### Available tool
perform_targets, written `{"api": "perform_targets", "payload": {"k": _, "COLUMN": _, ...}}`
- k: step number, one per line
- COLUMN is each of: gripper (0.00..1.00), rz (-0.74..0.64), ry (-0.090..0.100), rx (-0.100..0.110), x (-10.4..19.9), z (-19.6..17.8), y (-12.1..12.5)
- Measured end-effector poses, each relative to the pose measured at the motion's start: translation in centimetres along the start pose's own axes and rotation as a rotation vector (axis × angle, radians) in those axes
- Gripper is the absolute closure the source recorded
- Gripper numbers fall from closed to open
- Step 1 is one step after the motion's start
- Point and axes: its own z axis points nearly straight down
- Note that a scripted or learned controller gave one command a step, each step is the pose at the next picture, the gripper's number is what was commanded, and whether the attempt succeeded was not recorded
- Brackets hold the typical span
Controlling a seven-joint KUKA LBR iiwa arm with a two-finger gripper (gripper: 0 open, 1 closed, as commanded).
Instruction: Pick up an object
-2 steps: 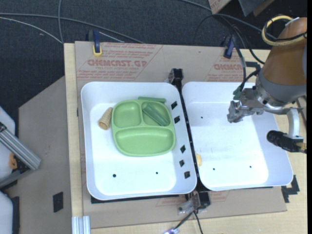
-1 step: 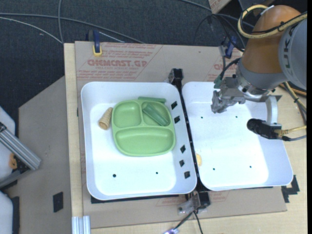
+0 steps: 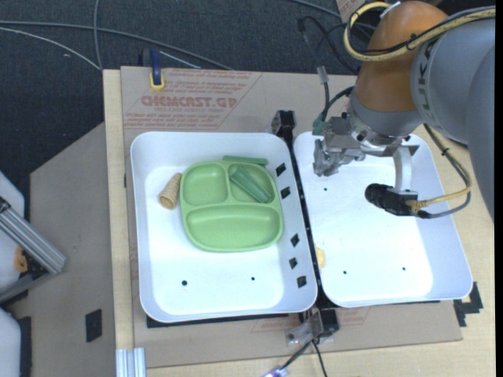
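One pale green divided plate point(image 3: 230, 217) lies in the left bin point(image 3: 149, 234); the gripper point(image 3: 326, 163) state is unclear.

The counter point(image 3: 86, 210) is a tan board resting on dark grey carpeted floor point(image 3: 55, 61). Thin cables point(image 3: 98, 22) trail across the carpet beyond the counter's far edge. An aluminium extrusion point(image 3: 27, 238) lies off its left edge.
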Motion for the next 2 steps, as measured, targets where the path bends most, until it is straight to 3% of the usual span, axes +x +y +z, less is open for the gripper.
{"api": "perform_targets", "payload": {"k": 2, "gripper": 1.00, "rz": 0.000, "ry": 0.001, "rx": -0.001, "x": 8.7, "z": 0.7, "y": 4.8}}
